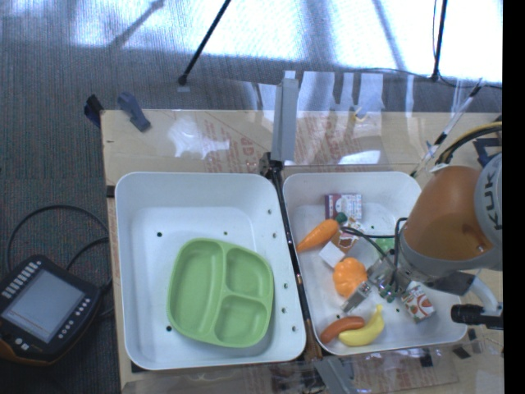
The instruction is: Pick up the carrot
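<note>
The carrot point(318, 235), orange with a green tip, lies tilted in the upper left part of the right bin point(385, 183). My gripper point(371, 294) hangs lower in that bin, to the lower right of the carrot and apart from it, just right of an orange fruit point(348, 276). Its fingers point(355, 301) stand open with nothing between them. The arm's orange band point(447, 220) covers the bin's right side.
A small pink box point(343, 205) and a white piece point(330, 254) lie near the carrot. A banana point(367, 330) and a sausage point(340, 328) rest at the front wall, a small carton point(418, 303) to the right. The left bin point(148, 220) holds a green divided plate point(220, 291).
</note>
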Tool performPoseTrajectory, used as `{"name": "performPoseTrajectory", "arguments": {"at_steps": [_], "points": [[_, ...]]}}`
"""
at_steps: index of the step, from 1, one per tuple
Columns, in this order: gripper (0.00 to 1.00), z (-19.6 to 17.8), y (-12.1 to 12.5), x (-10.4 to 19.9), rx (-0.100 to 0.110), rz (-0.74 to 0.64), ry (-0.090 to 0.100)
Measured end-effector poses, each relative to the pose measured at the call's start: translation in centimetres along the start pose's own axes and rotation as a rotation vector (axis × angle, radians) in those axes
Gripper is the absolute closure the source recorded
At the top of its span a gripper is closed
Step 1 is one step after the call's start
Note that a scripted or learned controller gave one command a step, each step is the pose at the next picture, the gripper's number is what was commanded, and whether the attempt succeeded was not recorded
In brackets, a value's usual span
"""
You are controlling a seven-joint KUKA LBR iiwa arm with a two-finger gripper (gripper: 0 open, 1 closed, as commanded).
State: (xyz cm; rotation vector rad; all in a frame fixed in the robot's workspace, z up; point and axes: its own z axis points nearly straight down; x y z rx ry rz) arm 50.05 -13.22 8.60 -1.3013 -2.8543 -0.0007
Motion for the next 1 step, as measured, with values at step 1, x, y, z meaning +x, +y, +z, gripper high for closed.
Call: {"name": "performPoseTrajectory", "arguments": {"at_steps": [1], "points": [[1.00,-0.86,0.01,0.04,0.000,0.005,0.003]]}}
